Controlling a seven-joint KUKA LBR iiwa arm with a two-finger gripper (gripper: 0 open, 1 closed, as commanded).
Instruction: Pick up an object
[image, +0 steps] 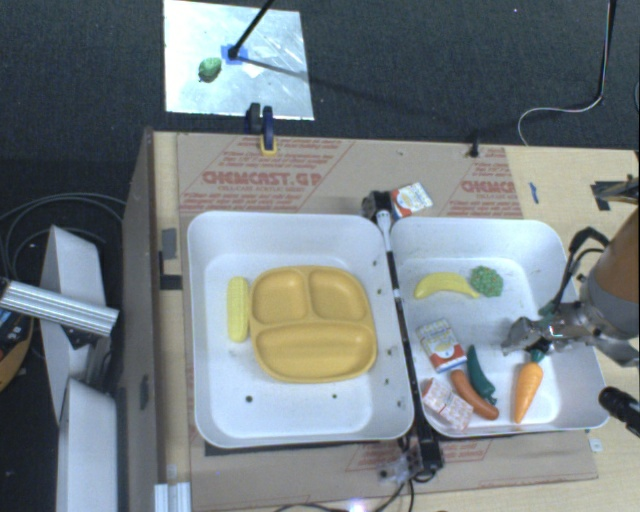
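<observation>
The right bin holds a yellow banana, a green broccoli, a small carton, a dark green pepper, a red sausage, a wrapped snack and an orange carrot. My gripper hangs over the right side of this bin, just above the carrot's green top. Nothing shows between its fingers.
The left bin carries a yellow divided plate and a corn cob. A small carton lies on the cardboard behind the bins. The arm enters from the right edge.
</observation>
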